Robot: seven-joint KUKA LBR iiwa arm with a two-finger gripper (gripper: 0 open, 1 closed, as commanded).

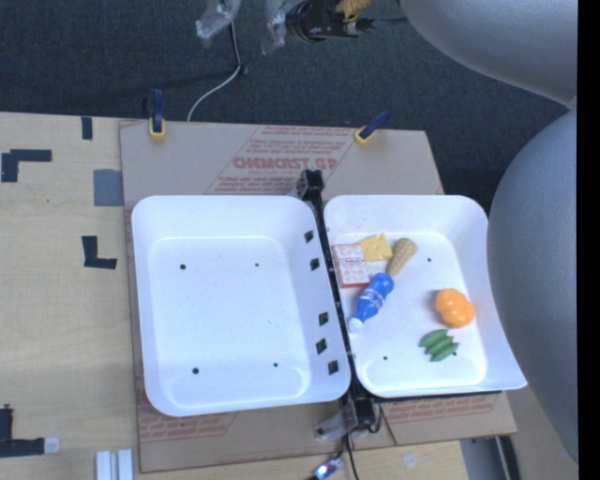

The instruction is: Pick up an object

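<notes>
Two shallow white plastic bins [150, 281] side by side on a cardboard sheet [272, 164] clamped to the wooden tabletop [47, 281]. Candidates gathered in the right-hand bin [473, 220]: blue plastic bottle [372, 299] near the dividing wall, round orange fruit [454, 307] and green pod [439, 344] toward the right rim, tan cone [400, 254], yellow wedge [376, 247], red-printed card [351, 264]. Pincer [248, 23] blurred beyond the tabletop's far edge, probably parked clear for an unobstructed overhead view; opening impossible to tell; nothing visibly held.

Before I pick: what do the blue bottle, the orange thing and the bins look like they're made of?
Blue bottle: seems glossy plastic, with a white cap and label. Orange thing: smooth and rounded, likely a plastic toy fruit, though foam can't be ruled out. The right bin and the left bin: white, thin-walled moulded plastic with a slight sheen.
</notes>
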